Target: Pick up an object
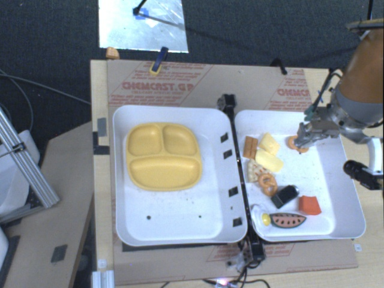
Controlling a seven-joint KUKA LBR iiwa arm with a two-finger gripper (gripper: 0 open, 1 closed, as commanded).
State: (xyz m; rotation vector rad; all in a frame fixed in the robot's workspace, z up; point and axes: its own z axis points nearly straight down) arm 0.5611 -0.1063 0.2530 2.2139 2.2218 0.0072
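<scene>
A dark carpeted floor (48, 35) surrounds the bench (198, 80), whose top is a brown protective sheet bearing two shallow white bins side by side. The left bin (174, 218) holds a yellow divided plate (163, 156). The right bin (336, 179) holds a scatter of toy foods: a brown biscuit-like block (249, 146), two pale yellow pieces (268, 152), a pretzel-like ring (267, 182), a small black object (284, 195), an orange-red block (309, 205), and a watermelon slice (287, 219) near the front edge.

The arm (360, 89) reaches in from the right, and its claw (305, 138) is low over the rear part of the right bin. A small orange ring-shaped piece (294, 143) lies on the bin floor right at the claw's tip, touching or just under it. Whether the claw is apart or together cannot be told from this slanted view, since its own body hides the tips.

As for progress, nothing appears lifted: every item looks to be resting on the bin floor. The approach seems done; closing on the orange ring and raising it clear likely remain.
</scene>
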